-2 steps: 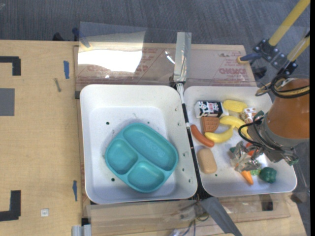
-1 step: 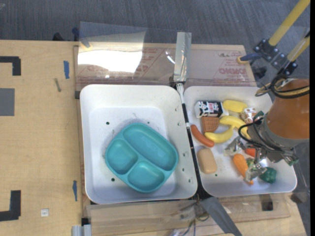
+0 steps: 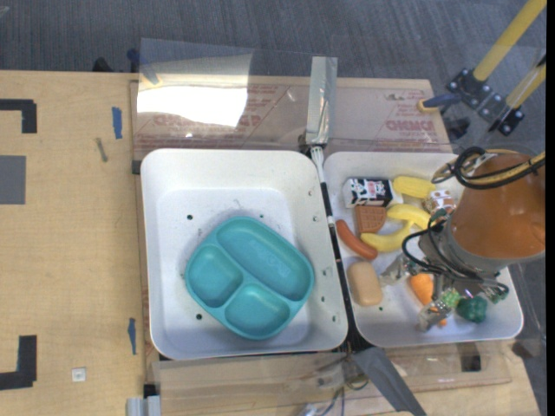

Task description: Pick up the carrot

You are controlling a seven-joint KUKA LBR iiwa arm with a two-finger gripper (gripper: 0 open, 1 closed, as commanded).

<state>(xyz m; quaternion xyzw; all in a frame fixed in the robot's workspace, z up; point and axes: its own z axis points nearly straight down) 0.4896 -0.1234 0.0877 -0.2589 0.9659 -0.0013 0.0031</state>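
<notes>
two shallow white bins sit side by side on a tan wooden bench (image 3: 61, 232). the carrot (image 3: 421, 287) lies in the right bin (image 3: 503, 323), near its front, right under the arm (image 3: 499, 219) and just beside the gripper (image 3: 438, 306), whose state i cannot tell; around it lie a green toy (image 3: 473, 308), a tan bread roll (image 3: 365, 283), a hot dog (image 3: 355, 239), two bananas (image 3: 408, 219) and a small black-and-white carton (image 3: 369, 191). the left bin (image 3: 165, 189) holds a teal divided plate (image 3: 249, 276) with nothing in its three compartments.
</notes>
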